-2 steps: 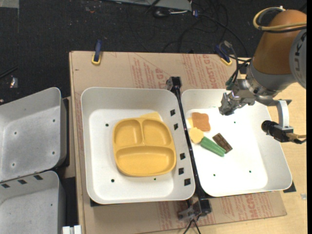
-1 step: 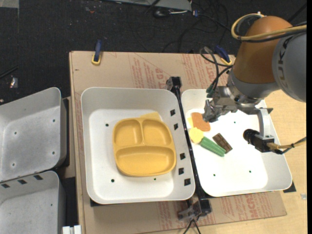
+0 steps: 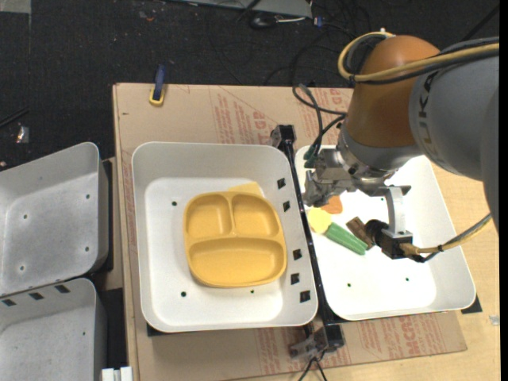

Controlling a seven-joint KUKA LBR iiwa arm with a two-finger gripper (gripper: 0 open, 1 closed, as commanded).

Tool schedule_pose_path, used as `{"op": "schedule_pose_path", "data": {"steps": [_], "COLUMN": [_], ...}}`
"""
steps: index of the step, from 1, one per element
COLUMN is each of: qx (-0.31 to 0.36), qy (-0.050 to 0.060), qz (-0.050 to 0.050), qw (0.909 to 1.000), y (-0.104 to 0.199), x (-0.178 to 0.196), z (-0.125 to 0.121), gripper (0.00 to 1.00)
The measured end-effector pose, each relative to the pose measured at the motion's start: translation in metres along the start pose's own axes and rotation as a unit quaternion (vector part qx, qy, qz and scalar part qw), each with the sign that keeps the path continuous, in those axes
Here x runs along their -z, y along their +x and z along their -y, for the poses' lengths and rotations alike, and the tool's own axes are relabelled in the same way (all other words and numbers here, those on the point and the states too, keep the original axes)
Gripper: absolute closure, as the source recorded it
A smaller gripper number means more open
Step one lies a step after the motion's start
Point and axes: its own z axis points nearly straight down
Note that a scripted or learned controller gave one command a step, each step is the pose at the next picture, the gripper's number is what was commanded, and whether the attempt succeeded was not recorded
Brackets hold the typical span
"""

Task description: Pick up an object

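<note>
Two shallow white bins sit on the worktop. The left bin (image 3: 159, 292) holds one yellow three-compartment plastic tray (image 3: 235, 239). The right bin (image 3: 413, 292) holds one green stick (image 3: 346, 238), one yellow piece (image 3: 318, 221) and one orange piece (image 3: 334, 205) beneath the end effector (image 3: 324, 182), whose state I cannot tell.

Yellow divided tray (image 3: 236, 240) flat in left bin, green stick (image 3: 346, 238), yellow & orange bits in right bin
</note>
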Motion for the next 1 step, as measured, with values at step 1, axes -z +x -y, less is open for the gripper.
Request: {"op": "schedule_pose_path", "data": {"steps": [1], "qx": [0.001], "qy": [0.000], "qz": [0.000], "qw": [1.0000], "y": [0.0529], "x": [0.0070], "z": [0.0143], "gripper": [1.00]}}
